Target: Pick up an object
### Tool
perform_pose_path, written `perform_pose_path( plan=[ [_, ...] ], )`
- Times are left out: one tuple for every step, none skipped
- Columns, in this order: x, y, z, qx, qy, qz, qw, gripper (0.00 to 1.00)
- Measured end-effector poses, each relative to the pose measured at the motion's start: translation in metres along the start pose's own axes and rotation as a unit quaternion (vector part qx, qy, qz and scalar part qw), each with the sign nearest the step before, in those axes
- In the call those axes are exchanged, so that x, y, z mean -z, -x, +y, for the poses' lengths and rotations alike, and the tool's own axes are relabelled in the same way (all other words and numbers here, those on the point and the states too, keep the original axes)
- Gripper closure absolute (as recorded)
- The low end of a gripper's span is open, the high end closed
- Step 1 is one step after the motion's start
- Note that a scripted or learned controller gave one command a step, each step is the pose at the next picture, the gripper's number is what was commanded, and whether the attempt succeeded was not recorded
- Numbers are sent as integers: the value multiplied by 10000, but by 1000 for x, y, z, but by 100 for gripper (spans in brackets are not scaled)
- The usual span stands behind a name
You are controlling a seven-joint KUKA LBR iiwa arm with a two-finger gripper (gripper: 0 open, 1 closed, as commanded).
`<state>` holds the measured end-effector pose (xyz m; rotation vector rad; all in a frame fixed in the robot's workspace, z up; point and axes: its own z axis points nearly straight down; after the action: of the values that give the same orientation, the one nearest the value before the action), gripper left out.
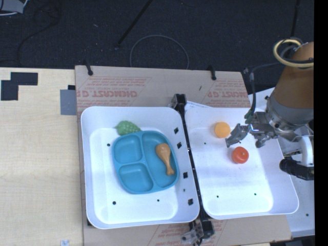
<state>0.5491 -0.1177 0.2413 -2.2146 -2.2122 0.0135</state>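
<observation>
My gripper (250,138) hovers over the right bin (256,199), near its far right side. Its two fingers are spread apart with nothing between them, so it is open. A red tomato-like object (240,155) lies just below the gripper on the bin floor, apart from the fingers. An orange ball (222,129) rests to the left of the gripper, close to the left finger (237,136). In the left bin (102,199) a blue divided plate (134,176) carries a brown drumstick (165,158), and a green leafy piece (127,127) sits at the plate's far edge.
A black divider (185,152) runs between the two bins. The grey and orange arm (294,86) rises at the right edge. Cardboard (143,88) lies under the bins, and a wooden bench top (36,152) extends to the left.
</observation>
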Motion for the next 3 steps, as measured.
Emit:
perform_pose_path(
  plan=[
    [5,0,2,8,53,-6,10000,0],
    [-40,-7,2,5,30,-1,10000,0],
    [-104,-5,3,3,19,0,10000,0]
  ],
)
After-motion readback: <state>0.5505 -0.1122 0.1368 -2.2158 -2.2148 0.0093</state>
